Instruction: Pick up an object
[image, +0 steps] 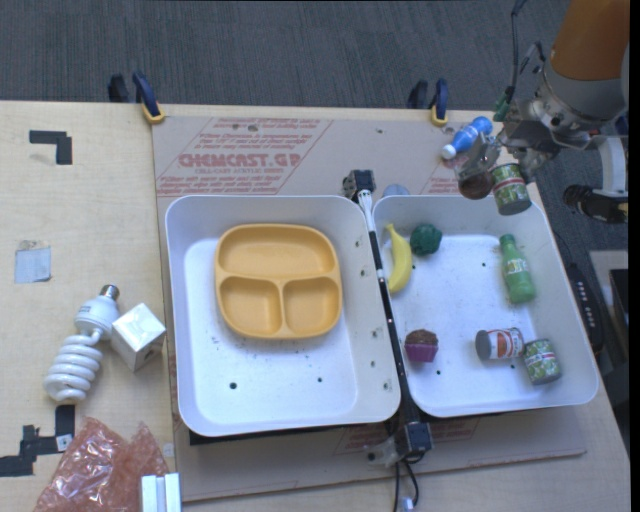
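Muffin (421, 345) (purple) beside banana (399, 259).

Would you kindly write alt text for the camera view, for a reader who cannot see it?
The end effector holds a green-labelled can above the right bin's far corner. That bin holds a banana, a green bottle and two cans; the left bin holds a yellow divided tray.

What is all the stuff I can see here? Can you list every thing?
left bin: 1, white, bench middle
tray: 1, yellow, in left bin
right bin: 1, white
banana: 1, yellow, right bin
green ball: 1, beside banana
bottle: 1, green, right bin
cupcake: 1, purple, right bin
cans: 2, right bin's near corner
bulb: 1, white, bench left
cube: 1, white, beside bulb
gripper: 1, grasping a green can
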